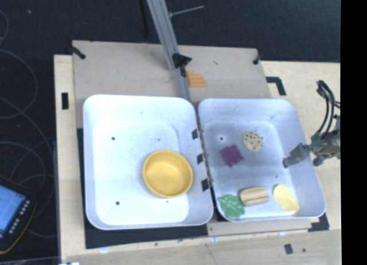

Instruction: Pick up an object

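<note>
The right bin (pixel 287 115) holds a round speckled cookie (pixel 252 140), a purple piece (pixel 231 155), a tan bread roll (pixel 253 195), a green leafy piece (pixel 230 205) and a yellow lemon-like piece (pixel 285 197). A yellow bowl (pixel 167 172) sits in the left bin (pixel 114 120). My gripper (pixel 298 155) is at the right bin's right rim, level with the purple piece and above the yellow piece. Nothing shows between its fingers.
A slanted metal rail (pixel 163 28) runs from the top down to the gap between the bins. An orange patch (pixel 195 80) lies on the board behind the bins. Cables (pixel 327 109) hang at the right. A handheld screen (pixel 11 209) lies at lower left.
</note>
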Available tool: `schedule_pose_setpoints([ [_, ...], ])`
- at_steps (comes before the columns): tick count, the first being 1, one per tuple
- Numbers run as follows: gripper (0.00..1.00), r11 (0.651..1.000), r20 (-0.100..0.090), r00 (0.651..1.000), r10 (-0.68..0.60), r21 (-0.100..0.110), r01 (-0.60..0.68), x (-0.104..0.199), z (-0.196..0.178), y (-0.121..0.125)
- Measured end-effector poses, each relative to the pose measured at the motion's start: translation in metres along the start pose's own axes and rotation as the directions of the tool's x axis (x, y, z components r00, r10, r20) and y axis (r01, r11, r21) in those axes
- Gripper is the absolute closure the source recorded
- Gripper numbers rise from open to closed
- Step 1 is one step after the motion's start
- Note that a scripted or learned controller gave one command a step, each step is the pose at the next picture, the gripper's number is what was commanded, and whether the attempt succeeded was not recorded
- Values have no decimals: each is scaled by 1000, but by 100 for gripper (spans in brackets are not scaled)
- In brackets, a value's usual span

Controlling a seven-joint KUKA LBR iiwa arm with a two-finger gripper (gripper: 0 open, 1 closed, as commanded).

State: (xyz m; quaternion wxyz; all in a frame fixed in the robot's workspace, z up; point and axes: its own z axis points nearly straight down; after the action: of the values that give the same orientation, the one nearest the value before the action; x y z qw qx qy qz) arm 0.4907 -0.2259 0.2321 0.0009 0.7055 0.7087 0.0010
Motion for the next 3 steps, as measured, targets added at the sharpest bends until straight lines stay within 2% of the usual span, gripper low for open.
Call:
schedule_pose_setpoints([
  [1,0,1000,0,1000,1,0,-1,0,0,0],
  [3,0,1000,0,1000,5,8,-5,11,120,-1],
])
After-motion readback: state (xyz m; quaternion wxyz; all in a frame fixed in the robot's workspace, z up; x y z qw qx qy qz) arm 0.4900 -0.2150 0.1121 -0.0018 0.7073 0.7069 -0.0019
